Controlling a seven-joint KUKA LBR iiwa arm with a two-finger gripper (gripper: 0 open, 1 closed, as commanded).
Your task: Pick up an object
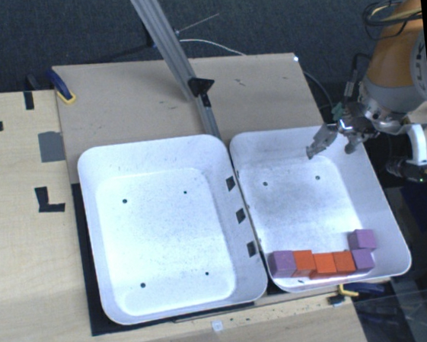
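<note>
The gripper [335, 140] hangs over the far right rim of the right bin [293, 196], its two fingers spread apart with nothing between them; one finger [318, 145] points down toward the bin floor, the other sits closer to the wrist. Behind it the orange band of the arm [392, 61] rises off to the right. The things to pick lie well apart from the gripper, at the opposite, near end of the same bin: a purple block [283, 262], orange blocks [325, 262] beside it, and two more purple blocks [364, 247] at the right end, all packed in a row touching one another and pressed against the near wall. That packing is the likely trouble: a finger coming down may land on top of a neighbour rather than beside the chosen block, or find no room between block and wall, so the close could come up empty or shove the row. The left bin [158, 226] lies further off, across the shared rims.
</note>
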